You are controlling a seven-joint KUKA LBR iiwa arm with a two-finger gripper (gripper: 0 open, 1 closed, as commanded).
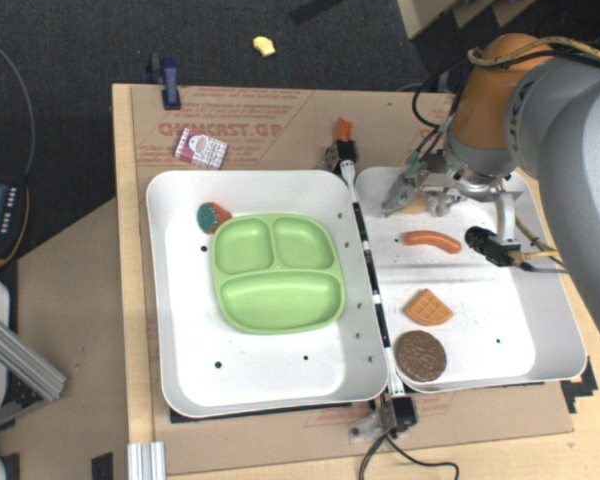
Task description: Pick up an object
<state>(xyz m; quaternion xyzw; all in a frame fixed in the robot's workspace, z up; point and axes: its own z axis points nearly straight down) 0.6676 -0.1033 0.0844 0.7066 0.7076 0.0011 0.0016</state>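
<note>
The right bin (540,353) holds a red sausage (432,240), an orange waffle piece (428,308) and a round brown patty (420,356). My gripper (418,202) hangs over the bin's far left corner, just above and behind the sausage. Its fingers stand apart and hold nothing, so it is open. A black part with cables (490,246) sticks out below the wrist, to the right of the sausage. In the left bin (180,348) lie a green divided plate (277,271) and a small red and green toy (213,216) at the plate's far left corner.
The bins meet along a clipped seam (370,268). On the cardboard behind the left bin lie a pink card (200,148) and a blue clamp (168,80). The grey and orange arm (520,98) covers the far right.
</note>
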